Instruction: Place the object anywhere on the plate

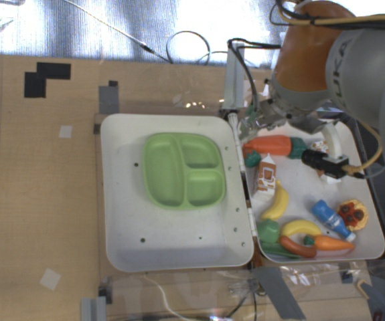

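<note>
Toys lie piled in the right bin near the front: two bananas, two carrots, a milk carton, a blue bottle, a small pizza and a sausage. One green plate sits in the left bin, apart from the toys, likely so a toy can be dropped on it. I cannot tell the state of the end effector, which hangs over the back of the right bin beside a carrot, likely the toy it wants.

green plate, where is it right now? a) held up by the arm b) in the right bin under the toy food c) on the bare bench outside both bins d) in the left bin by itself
d: the green plate lies flat in the left bin with nothing on it, while the toy food such as the carrot and banana sits in the right bin.
</note>
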Controlling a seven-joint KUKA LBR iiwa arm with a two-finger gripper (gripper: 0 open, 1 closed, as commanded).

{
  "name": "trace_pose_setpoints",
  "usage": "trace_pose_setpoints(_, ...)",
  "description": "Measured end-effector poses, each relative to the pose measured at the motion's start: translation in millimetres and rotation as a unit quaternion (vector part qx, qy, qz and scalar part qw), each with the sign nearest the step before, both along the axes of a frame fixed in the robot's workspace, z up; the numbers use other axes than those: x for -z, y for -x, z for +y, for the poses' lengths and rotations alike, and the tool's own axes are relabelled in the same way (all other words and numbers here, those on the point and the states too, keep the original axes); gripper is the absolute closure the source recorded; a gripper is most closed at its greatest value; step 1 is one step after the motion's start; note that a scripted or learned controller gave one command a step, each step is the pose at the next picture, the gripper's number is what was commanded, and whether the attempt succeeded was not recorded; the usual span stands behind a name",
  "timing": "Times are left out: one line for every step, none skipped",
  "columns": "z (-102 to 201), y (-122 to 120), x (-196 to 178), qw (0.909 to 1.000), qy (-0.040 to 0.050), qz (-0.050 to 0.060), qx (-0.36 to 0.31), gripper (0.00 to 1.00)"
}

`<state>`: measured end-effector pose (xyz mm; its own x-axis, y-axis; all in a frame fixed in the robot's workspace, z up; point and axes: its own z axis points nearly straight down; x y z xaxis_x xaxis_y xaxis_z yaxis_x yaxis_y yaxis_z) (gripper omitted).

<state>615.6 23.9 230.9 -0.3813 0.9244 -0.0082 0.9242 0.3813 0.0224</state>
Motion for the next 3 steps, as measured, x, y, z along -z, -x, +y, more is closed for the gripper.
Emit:
trace_pose_setpoints(-41, -42, 45, 0.9977, 0.0019, 0.010, -0.066, 1.00)
trace_pose_setpoints(-50, -55, -5, 0.9910, 0.0033, 0.006, -0.134, 1.00)
trace_pose_setpoints(-73, -45, -143, 0.9828, 0.0059, 0.000, -0.185, 1.00)
